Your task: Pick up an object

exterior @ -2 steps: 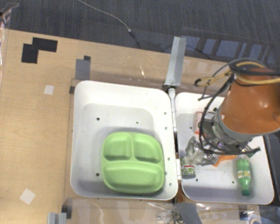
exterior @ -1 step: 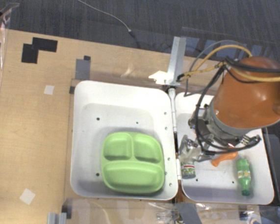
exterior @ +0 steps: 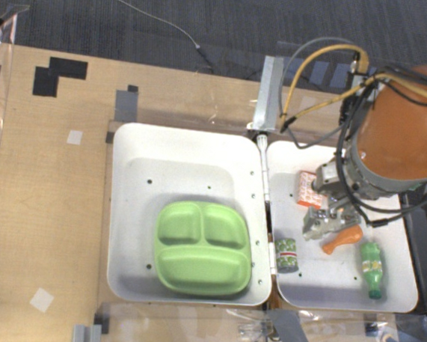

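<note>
Objects for picking lie scattered in the right bin (exterior: 409,296), and my gripper (exterior: 327,219) is down among them, in the middle of that bin. I cannot tell how the jaws stand: from this slanted view the metal parts at the tip blur together with a small greyish thing under them, and I see nothing clearly caught there. Touching the tip on its right, an orange carrot-shaped piece (exterior: 341,238) lies tilted on the bin floor. Just above and to the left of the tip sits a red and white packet (exterior: 306,189), partly covered by the wrist. Farther right, near the bin's right wall, a green bottle (exterior: 371,268) lies with its cap pointing toward the lower edge. Toward the lower left corner of the same bin, close to the divider, I see a small can (exterior: 286,254) with a green and dark label, well apart from the gripper. The arm (exterior: 413,125) comes in from the right, its broad orange band hanging over the upper right of the bin, with yellow and black cables (exterior: 322,60) looping above it. In the left bin (exterior: 136,151) rests a green compartment tray (exterior: 202,247), three sections, sitting toward the lower middle. Both bins stand on the wooden bench (exterior: 37,210).
</note>
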